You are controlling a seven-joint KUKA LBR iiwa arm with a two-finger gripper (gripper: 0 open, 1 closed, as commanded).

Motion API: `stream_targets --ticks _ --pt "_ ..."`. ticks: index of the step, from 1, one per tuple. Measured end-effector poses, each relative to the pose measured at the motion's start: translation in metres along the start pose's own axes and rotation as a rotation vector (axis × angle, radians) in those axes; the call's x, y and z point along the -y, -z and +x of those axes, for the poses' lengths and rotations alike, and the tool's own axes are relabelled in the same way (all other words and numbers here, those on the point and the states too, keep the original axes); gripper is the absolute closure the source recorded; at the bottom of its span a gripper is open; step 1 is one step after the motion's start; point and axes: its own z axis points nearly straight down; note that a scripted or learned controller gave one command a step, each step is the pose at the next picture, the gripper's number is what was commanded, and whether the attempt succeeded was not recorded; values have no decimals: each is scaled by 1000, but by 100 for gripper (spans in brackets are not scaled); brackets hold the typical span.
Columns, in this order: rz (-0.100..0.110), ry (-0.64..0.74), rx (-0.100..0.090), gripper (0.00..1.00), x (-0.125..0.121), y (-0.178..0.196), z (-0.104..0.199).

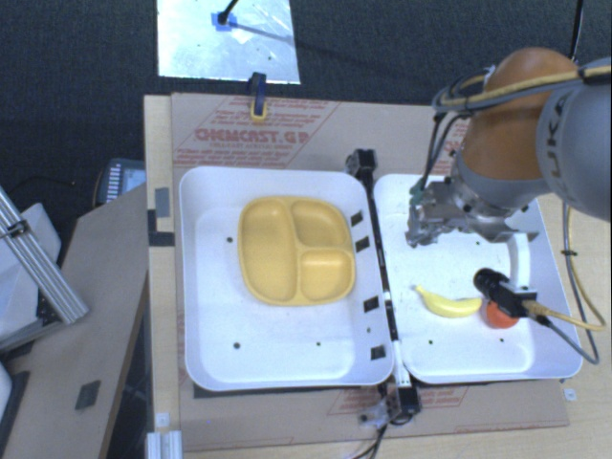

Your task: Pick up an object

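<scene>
the banana (448,303) lies flat in the right bin (459,361), near an orange ball (498,316). it looks light, smooth and curved, likely plastic and a bit slippery; pinching across its middle seems best. the end effector (424,226) hovers above the bin; whether it is apart or together, i cannot tell.

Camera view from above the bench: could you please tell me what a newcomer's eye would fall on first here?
Probably the yellow divided plate, lying in the middle of the left bin. Next, the grey arm with its orange band reaching in from the right over the right bin, where a banana lies beside a small orange object.
</scene>
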Motion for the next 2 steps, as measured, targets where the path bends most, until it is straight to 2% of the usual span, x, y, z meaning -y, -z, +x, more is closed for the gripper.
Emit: stream_targets --ticks 1,2 --pt "-1 -1 0 100 -10 4 49" --pt "3 -2 0 100 -16 -17 96"
